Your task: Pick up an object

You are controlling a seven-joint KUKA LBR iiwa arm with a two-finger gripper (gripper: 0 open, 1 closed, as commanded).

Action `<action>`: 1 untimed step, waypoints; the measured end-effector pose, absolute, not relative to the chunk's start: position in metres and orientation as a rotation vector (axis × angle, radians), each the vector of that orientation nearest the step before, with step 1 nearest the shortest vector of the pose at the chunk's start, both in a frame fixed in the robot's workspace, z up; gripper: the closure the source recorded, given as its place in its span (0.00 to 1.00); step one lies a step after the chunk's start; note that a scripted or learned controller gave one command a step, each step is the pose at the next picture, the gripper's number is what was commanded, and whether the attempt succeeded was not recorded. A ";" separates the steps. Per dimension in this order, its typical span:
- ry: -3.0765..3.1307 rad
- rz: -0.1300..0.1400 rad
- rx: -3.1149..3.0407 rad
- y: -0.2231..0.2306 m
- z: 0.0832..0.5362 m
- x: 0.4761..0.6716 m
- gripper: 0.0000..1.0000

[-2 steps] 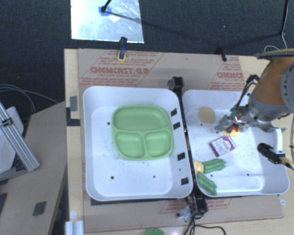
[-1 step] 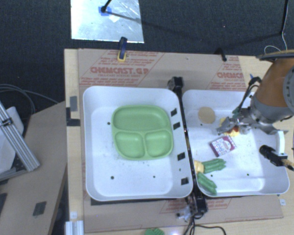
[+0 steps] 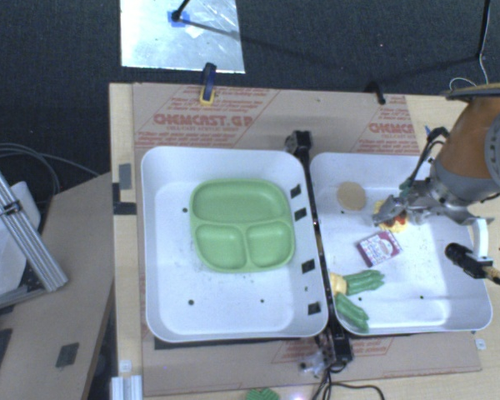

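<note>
Objects scattered in the right bin, arm low over its far right part

Objects for the pick lie in the right bin on my screen. A round tan disc sits toward the far left of that bin. A small packet with a dark red pattern lies near the bin's middle. At the near left corner I see two green pieces, one with a yellow end and another just nearer than it, touching or almost touching.

The gripper is down in the right bin, to the right of the tan disc and just beyond the packet. Something small with red and yellow on it shows at the tip, but I cannot tell whether the fingers are clenched on it or released.

The left bin carries a green divided plate with three compartments. Both bins rest on a cardboard sheet on the counter.
</note>
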State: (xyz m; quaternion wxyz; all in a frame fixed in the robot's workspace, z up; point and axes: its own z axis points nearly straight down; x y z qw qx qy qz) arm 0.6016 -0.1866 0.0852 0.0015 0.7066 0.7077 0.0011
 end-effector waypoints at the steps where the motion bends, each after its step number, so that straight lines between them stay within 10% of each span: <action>1: 2.224 0.004 2.215 -0.188 0.085 0.612 0.00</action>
